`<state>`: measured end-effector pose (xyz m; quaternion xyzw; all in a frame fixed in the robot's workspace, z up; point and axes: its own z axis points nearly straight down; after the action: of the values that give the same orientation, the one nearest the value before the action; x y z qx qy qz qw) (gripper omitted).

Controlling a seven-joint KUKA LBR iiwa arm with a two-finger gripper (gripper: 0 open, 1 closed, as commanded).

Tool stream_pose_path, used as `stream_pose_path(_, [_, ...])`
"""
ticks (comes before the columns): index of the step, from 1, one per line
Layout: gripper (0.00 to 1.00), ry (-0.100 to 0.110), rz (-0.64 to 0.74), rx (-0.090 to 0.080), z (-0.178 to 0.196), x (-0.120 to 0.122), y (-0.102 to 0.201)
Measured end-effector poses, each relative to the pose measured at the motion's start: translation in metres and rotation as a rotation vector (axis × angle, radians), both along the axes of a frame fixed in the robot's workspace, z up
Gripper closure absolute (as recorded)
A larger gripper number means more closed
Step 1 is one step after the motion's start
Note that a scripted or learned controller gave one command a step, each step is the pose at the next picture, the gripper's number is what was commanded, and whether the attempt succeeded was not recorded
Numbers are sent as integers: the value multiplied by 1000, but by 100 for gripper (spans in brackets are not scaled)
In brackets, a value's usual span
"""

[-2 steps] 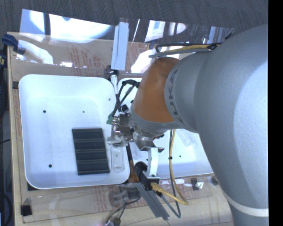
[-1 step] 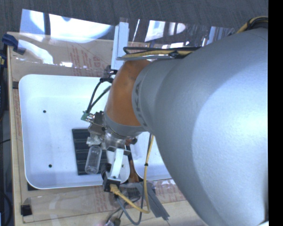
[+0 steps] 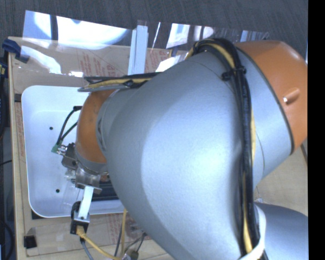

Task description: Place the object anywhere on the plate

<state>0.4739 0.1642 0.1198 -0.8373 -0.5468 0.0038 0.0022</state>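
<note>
Claw (image 3: 76, 168) held over the 9 o'clock bin (image 3: 38, 124); apart or together cannot be told.
The object's bearing from the claw and its long axis cannot be judged: the bin's 3 o'clock half is covered by the arm (image 3: 195, 145).

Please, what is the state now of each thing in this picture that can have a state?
arm: stretched over the left bin, hiding much of the bench.
gripper: above the left bin's floor; whether open or shut, I cannot tell.
left bin: flat on the bench, partly hidden by the arm.
</note>
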Motion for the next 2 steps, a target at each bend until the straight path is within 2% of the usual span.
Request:
stream_pose_path(1, [100,-7,380,2,71,3,-79])
stream_pose_path(2, [100,1,205,1,3,0,-6])
